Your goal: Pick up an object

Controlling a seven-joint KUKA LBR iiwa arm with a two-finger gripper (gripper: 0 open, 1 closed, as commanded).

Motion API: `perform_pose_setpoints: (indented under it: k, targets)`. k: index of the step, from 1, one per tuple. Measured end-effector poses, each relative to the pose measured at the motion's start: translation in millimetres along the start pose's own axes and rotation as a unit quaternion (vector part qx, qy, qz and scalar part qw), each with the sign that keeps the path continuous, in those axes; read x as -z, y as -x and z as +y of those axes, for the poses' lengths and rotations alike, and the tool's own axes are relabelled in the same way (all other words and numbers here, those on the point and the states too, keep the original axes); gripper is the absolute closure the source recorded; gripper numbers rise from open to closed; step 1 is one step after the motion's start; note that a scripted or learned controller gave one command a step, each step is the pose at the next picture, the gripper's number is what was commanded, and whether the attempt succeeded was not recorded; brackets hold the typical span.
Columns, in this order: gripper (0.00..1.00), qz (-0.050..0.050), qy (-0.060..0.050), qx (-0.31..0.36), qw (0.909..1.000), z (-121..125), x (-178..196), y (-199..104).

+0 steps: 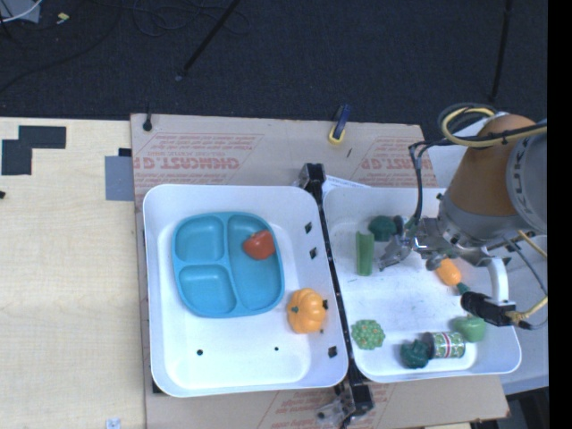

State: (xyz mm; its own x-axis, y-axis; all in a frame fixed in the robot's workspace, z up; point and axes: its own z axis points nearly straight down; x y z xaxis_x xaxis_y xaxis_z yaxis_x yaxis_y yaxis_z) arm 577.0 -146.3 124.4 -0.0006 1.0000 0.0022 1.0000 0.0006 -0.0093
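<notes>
My gripper (394, 254) hangs low over the upper middle of the right bin (420, 293). It sits just right of an upright green block (364, 253) and just below a dark green object (386, 226). I see nothing held in it. A small orange piece (449, 273) lies under the wrist, to the gripper's right. Along the bin's front lie a knobbly green ball (367, 333), a dark teal lump (415, 354), a small bottle (444, 345) on its side and a pale green piece (472, 329).
The left bin (170, 329) holds a blue divided plate (214, 284) with a red object (260, 245) in its upper right compartment. An orange pepper (307, 311) sits by that bin's right wall. Cables and a black part (484, 307) trail off the arm.
</notes>
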Motion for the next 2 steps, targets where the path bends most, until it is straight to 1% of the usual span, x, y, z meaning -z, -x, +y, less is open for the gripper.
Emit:
perform_pose_setpoints:
  k: [1, 2]
  targets:
    - [0.0, 0.0, 0.002, 0.0, 1.0, 0, -39, -2]
    - [1.0, 0.0, 0.002, -0.003, 1.0, 0, -27, -1]
